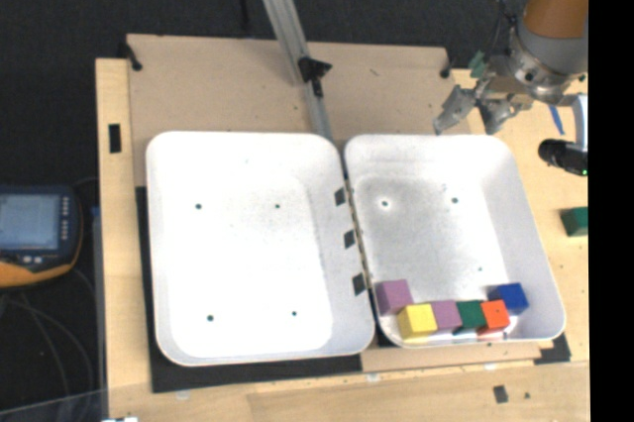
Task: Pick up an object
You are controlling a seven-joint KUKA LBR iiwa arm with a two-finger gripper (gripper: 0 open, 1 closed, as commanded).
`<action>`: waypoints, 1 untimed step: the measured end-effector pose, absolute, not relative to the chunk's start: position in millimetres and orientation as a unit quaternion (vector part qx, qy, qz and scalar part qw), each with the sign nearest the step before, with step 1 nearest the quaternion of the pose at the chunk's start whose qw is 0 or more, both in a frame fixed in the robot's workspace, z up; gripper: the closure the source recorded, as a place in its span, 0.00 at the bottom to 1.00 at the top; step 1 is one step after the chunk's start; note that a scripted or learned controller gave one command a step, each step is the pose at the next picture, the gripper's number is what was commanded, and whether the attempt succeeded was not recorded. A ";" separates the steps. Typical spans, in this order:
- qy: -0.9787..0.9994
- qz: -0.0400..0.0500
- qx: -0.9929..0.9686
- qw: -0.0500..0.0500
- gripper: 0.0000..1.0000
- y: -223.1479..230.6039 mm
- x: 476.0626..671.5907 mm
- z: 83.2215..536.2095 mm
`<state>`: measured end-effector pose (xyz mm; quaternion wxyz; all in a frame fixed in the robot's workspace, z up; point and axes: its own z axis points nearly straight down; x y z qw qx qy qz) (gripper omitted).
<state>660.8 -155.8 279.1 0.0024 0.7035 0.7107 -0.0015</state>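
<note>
End effector (474,109) over the far rim of the right bin (525,212), fingers spread, nothing between them. Well below it, along that bin's near wall, a row of small blocks: purple (394,294), yellow (418,319), mauve (447,314), green (471,316), orange (494,315), blue (509,297). Off to its lower left, the left bin (163,242). Left of it, slanting, a grey metal rail (282,9) above the surface (396,73).

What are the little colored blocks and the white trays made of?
The blocks look like painted wood or hard plastic: flat faces, square edges, solid bright colors; the picture can't settle which. The right bin and left bin look like smooth molded plastic: rounded corners, a raised rim, matte white, with grey scuffing in the right one.
</note>
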 end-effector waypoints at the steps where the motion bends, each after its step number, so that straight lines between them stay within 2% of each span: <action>1: 0.713 -0.001 0.702 0.005 1.00 -156.1 661.6 290.7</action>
